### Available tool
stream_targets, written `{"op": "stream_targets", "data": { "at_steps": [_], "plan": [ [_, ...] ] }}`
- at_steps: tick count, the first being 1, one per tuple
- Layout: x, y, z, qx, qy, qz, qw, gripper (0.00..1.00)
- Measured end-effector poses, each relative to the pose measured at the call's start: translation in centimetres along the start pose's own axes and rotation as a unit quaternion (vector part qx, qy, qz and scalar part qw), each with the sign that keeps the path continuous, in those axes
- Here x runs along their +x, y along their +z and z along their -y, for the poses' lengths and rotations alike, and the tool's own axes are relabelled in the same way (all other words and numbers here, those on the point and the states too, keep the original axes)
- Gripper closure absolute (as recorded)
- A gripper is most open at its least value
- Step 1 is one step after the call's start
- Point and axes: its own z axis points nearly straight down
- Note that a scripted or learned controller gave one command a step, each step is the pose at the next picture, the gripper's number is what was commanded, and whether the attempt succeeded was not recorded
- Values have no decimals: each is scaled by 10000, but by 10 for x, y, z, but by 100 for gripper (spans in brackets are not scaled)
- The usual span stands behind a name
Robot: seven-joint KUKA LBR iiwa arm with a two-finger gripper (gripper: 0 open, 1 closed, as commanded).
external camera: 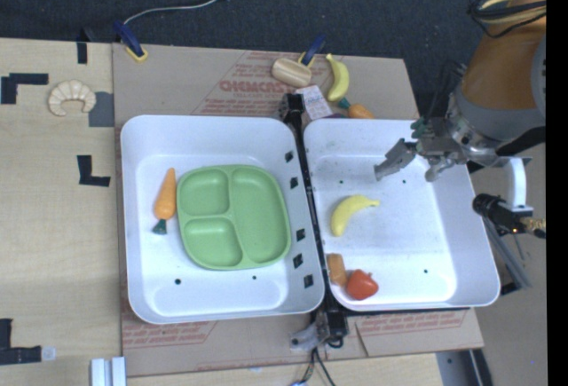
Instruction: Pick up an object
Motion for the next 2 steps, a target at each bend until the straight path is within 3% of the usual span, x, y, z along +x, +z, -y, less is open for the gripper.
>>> {"op": "stream_targets", "data": {
  "at_steps": [1,2],
  "plan": [
    [26,74,-10,7,3,0,10000,0],
    [24,96,-2,3,5,2,10000,0]
  ]
}}
